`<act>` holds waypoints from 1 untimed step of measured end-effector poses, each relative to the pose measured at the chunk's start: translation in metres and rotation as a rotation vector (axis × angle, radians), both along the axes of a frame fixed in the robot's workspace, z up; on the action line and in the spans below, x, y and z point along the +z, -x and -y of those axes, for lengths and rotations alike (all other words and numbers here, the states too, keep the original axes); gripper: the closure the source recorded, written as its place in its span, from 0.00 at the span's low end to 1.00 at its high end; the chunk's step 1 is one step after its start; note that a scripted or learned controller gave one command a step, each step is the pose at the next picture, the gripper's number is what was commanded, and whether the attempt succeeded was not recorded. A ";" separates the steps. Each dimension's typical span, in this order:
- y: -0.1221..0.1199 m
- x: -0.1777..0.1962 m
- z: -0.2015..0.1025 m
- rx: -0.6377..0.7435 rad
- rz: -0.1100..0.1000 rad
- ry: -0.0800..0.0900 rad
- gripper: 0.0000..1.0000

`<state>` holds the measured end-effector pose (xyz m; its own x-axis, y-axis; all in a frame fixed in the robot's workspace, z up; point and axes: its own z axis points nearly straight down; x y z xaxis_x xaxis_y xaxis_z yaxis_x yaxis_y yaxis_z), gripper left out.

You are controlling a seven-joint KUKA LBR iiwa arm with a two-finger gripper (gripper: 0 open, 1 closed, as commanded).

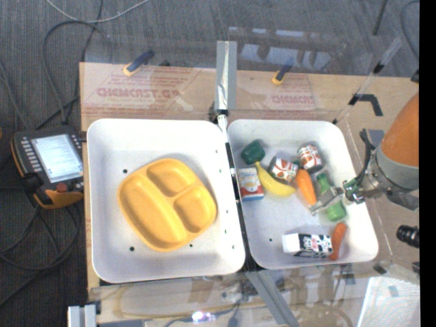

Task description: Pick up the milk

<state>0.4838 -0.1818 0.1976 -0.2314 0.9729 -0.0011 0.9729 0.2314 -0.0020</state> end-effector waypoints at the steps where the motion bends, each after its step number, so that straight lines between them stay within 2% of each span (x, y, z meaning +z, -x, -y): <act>1: 0.001 -0.030 -0.010 0.124 -0.002 -0.001 0.00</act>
<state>0.4832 -0.1721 0.1680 -0.3501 0.9367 0.0007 0.9367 0.3501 -0.0034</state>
